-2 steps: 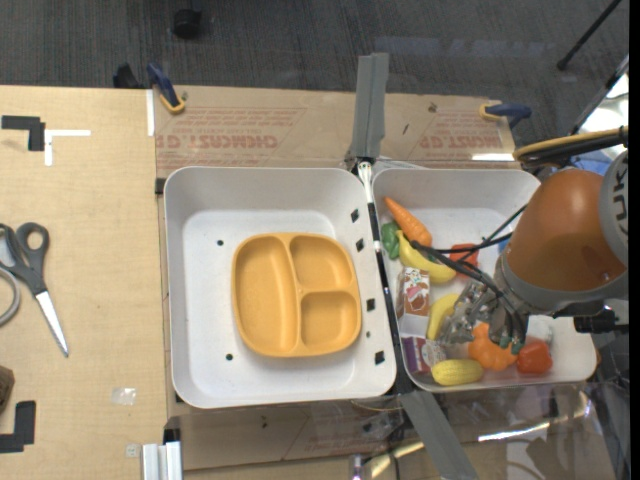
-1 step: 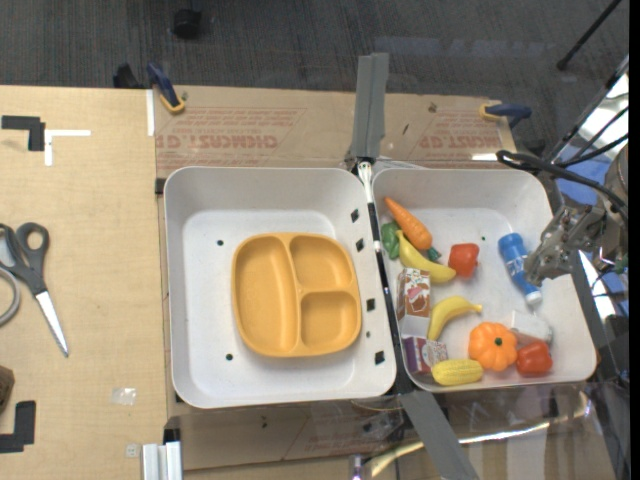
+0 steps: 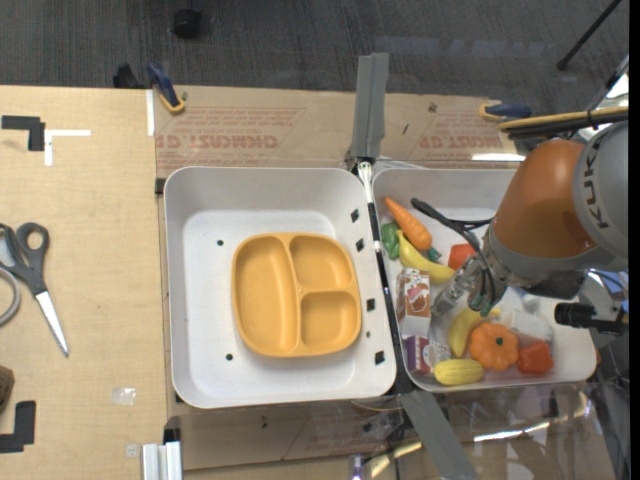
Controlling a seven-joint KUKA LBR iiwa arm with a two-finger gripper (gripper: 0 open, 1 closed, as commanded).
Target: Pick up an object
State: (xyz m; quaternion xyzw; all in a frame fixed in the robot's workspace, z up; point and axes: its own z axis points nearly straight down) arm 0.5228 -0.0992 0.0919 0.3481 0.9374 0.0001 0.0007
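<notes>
Corn (image 3: pixel 458 371) and a small pumpkin (image 3: pixel 494 346) lie nearest in the right bin (image 3: pixel 575 373). Above them the gripper (image 3: pixel 468 293) hangs low among the toys, its fingers too blurred to tell. Beyond, a carrot (image 3: pixel 409 224). The arm (image 3: pixel 545 208) hides that bin's far corner.

Yellow three-compartment plastic plate (image 3: pixel 296 294) set in left shallow white bin (image 3: pixel 190 268). Toy foods piled in right shallow white bin (image 3: pixel 575 368): orange plastic carrot (image 3: pixel 409 225) at back, small orange pumpkin (image 3: pixel 494 347) at front. Grey-handled scissors (image 3: pixel 36 280) laid on bench, far left.
</notes>
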